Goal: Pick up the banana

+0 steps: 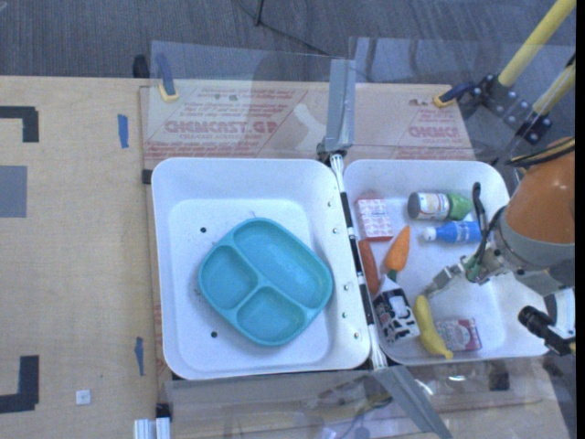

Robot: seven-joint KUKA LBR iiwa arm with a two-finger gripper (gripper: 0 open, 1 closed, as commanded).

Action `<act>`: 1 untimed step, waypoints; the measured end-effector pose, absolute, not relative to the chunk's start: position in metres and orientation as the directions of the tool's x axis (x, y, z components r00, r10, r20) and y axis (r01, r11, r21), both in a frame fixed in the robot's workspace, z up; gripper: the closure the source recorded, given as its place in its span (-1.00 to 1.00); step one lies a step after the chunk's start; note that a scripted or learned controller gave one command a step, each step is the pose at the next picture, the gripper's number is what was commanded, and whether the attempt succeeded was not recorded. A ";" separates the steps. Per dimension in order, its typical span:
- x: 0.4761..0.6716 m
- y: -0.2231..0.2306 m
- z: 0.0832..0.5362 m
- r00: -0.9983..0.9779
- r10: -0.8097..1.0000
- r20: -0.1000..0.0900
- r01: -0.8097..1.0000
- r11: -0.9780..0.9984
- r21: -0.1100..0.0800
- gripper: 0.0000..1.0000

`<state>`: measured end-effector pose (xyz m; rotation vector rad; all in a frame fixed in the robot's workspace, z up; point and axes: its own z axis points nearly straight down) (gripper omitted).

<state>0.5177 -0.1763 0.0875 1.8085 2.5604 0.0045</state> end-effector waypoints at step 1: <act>0.482 -0.132 0.088 -0.500 0.866 -0.007 0.866 0.500 0.007 -1.00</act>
